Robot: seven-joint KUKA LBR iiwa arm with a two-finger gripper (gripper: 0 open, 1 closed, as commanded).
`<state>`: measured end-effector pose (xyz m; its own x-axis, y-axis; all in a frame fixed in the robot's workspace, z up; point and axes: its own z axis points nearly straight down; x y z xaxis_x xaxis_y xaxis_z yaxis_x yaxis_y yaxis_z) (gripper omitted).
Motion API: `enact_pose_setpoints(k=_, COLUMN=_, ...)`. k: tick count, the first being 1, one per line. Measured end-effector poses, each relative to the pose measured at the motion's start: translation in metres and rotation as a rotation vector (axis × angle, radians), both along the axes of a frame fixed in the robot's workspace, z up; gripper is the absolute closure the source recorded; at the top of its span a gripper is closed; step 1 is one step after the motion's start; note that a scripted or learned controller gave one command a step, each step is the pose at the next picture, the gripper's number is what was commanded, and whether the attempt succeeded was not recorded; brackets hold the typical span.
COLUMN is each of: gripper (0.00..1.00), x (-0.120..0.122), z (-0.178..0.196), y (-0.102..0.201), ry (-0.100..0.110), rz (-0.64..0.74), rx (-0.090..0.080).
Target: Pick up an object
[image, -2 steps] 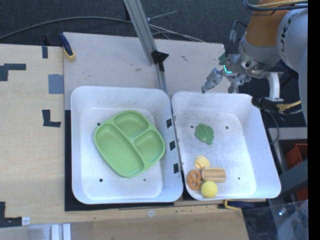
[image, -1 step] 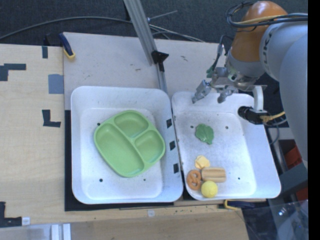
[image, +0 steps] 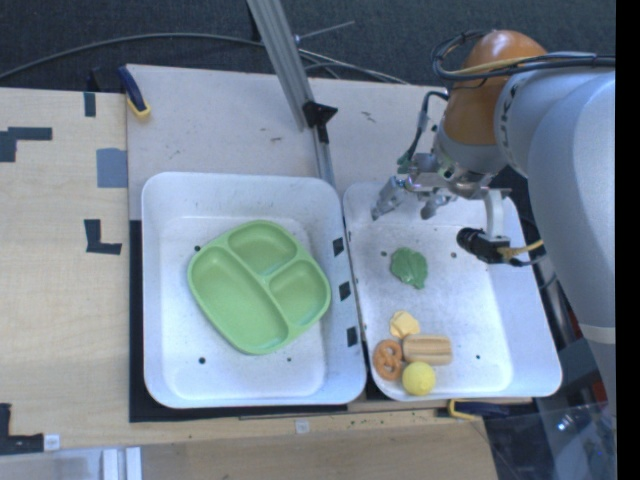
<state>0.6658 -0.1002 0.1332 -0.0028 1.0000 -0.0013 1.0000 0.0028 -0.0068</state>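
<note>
Divided plate (image: 259,285) in left bin (image: 160,268); toy foods (image: 412,351) in right bin (image: 500,368).

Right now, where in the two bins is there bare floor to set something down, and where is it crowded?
Left bin: narrow strips around the green divided plate. Right bin: open floor right of the green leafy piece, and between it and the tool. Its near-left corner is crowded: cheese wedge, pretzel, bread roll, lemon.

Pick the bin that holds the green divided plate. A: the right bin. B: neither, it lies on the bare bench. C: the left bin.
C: the green divided plate lies flat in the left bin, while the right bin holds the small food toys.
</note>
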Motion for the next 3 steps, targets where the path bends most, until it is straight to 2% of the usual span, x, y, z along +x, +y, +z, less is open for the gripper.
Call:
enact_pose_setpoints(k=1, gripper=0.0, x=-0.001, z=-0.047, y=0.001, ry=-0.004, rz=0.001, rx=-0.001)
enact_pose_setpoints(k=2, gripper=1.0, x=0.0, z=-0.035, y=0.002, ry=-0.005, rz=0.002, rx=0.0)
enact_pose_setpoints(k=3, gripper=1.0, x=0.001, z=0.029, y=-0.001, ry=-0.012, rz=-0.001, rx=0.001)
